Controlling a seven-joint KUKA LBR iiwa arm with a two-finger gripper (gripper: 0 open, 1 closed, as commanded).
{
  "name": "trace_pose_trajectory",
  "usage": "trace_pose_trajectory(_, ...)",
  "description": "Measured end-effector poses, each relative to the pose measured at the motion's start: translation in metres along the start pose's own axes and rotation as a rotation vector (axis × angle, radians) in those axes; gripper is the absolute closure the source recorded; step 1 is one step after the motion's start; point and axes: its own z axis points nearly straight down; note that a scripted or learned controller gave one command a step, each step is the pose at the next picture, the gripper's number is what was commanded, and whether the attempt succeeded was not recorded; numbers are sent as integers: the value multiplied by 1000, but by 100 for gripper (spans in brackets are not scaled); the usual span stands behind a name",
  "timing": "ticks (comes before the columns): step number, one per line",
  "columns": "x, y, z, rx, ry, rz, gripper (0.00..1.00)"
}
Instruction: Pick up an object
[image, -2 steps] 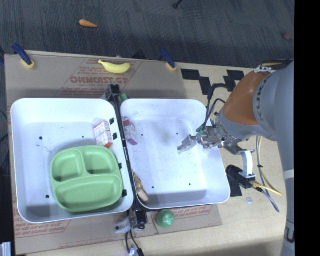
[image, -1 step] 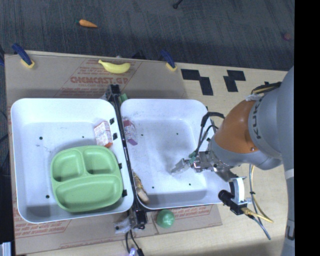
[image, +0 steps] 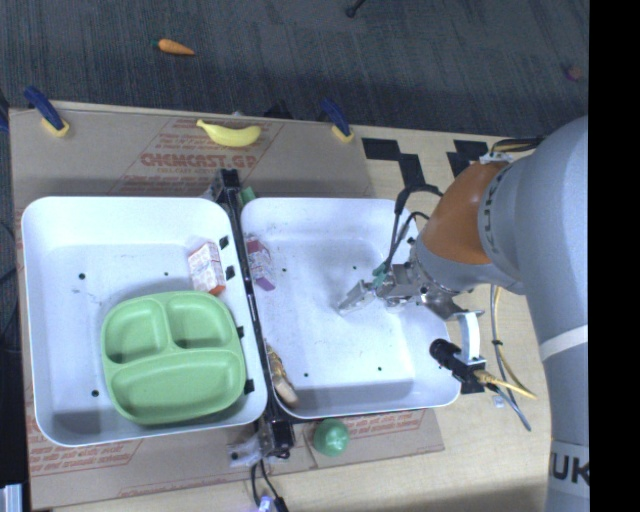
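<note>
Cardboard covers the bench (image: 330, 160) under two white bins, and beyond it lies dark carpet. Nearest the camera, one green ball (image: 330, 436) rests on the cardboard just below the right bin (image: 320, 225). Inside the left bin (image: 60, 240) sits one green tray (image: 175, 355) with three compartments, and one small red-and-white carton (image: 205, 266) lies just beyond it. In the right bin one small pinkish packet (image: 259, 262) lies against the left wall, and one tan object (image: 279, 380) lies near the front left corner. The gripper (image: 352, 297) hovers over the right bin's middle, fingers spread apart, grasping nothing. Farther away, one yellow banana (image: 229, 132) lies on the cardboard, with two blue clamps on the edge and one orange thing (image: 177, 46) on the carpet.
</note>
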Motion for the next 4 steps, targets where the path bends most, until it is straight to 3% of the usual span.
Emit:
trace_pose_trajectory(1, 0, 0, -10, 1, 1, -3, 100)
trace_pose_trajectory(2, 1, -58, -95, -1, -1, 1, 100)
trace_pose_trajectory(3, 1, -58, -95, 1, 0, 1, 0)
trace_pose_trajectory(4, -2, -18, -67, 1, -1, -2, 0)
